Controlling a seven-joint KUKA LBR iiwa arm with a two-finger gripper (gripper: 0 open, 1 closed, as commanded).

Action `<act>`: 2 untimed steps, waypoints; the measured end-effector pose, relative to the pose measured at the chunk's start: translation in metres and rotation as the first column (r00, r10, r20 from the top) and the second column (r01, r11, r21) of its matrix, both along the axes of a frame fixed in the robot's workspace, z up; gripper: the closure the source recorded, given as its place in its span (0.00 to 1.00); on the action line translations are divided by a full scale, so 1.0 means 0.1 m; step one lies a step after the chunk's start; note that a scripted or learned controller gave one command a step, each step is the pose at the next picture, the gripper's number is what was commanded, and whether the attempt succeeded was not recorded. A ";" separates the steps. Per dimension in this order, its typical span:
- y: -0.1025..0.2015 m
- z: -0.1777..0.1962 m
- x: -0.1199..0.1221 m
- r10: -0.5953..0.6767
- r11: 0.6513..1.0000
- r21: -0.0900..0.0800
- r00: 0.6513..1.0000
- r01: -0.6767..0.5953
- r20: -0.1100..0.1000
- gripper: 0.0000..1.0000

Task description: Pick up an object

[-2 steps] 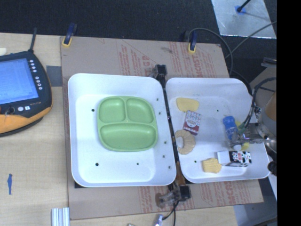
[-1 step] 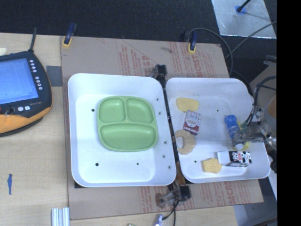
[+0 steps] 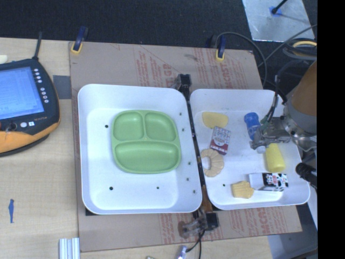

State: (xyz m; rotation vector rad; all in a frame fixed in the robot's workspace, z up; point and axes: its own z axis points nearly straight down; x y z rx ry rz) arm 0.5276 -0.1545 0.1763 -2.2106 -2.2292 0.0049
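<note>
The grey arm with its orange band reaches in from the right, and its metal two-finger gripper [image 3: 262, 135] hangs low over the right part of the shallow white right-hand bin [image 3: 237, 97]. Whether its fingers are spread or closed cannot be told from this angle, and nothing is seen held between them.

Crowding the gripper are a small blue bottle-like object [image 3: 251, 121] just to its left and a yellow cylindrical block [image 3: 275, 157] just on its near side. Nearer still lies a small black-and-white carton [image 3: 269, 181], touching or almost touching a yellow-orange sponge-like chunk [image 3: 242, 189] to its left. Further left in the same bin are a pale yellow rounded piece [image 3: 214, 119] at the far side, a red-and-white packet [image 3: 220, 140] just near of it, and a tan ring-shaped pastry [image 3: 211, 162] against the bin's left wall.

The shallow white left-hand bin [image 3: 91, 144] holds a light green plastic plate with three compartments [image 3: 145, 142], lying flat near its middle.

On the bench to the far left rests a control pendant with a blue screen and orange casing [image 3: 24, 104]. Two blue-and-yellow clamps [image 3: 79, 39] [image 3: 220, 47] pin the brown board under the bins at its far edge.
</note>
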 end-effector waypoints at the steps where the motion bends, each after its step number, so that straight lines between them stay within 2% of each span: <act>1: 0.00 0.00 0.00 -0.002 1.000 0.000 1.000 0.002 0.000 0.00; 2: -0.07 -0.85 0.30 -0.001 1.000 0.000 1.000 0.001 -0.003 0.00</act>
